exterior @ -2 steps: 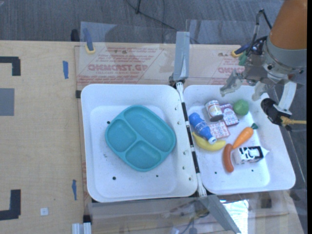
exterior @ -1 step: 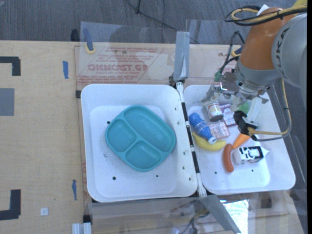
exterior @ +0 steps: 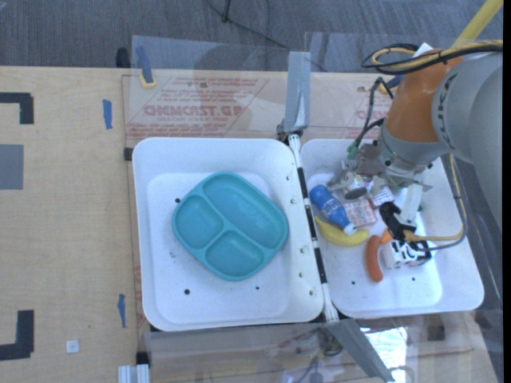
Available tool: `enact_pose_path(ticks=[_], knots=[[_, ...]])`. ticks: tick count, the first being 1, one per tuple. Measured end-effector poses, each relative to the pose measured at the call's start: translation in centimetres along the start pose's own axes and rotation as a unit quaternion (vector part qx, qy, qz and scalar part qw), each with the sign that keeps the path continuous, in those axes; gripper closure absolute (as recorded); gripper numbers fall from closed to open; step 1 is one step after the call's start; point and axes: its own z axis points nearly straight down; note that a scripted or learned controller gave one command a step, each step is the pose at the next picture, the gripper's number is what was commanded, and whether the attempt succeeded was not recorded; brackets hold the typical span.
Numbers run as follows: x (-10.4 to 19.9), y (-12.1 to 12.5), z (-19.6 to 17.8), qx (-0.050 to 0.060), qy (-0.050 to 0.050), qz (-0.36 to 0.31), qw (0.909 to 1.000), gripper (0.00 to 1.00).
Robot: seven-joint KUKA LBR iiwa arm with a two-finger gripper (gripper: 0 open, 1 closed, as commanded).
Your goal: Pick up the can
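The can (exterior: pixel 328 204) is a small blue cylinder with a white label. It lies on its side at the left of the right bin (exterior: pixel 455 290), close to the dividing wall. My gripper (exterior: pixel 356 184) hangs just right of and above the can's upper end, under the grey wrist and orange band. A yellow banana (exterior: pixel 343 234) lies against the can's lower end. Nothing shows between gripper and can that tells of a hold.
A red-and-white packet (exterior: pixel 363 212) sits right of the can. An orange sausage-shaped toy (exterior: pixel 373 258) and a black-and-white object (exterior: pixel 404 249) lie lower in the right bin. A teal divided plate (exterior: pixel 230 225) rests in the left bin (exterior: pixel 160 294).
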Motion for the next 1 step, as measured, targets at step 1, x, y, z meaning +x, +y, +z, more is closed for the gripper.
enact_pose_path(ticks=[1], knots=[[-1.06, 4.06, 0.65, -0.003, 0.0, 0.022, 0.9997, 0.0]])
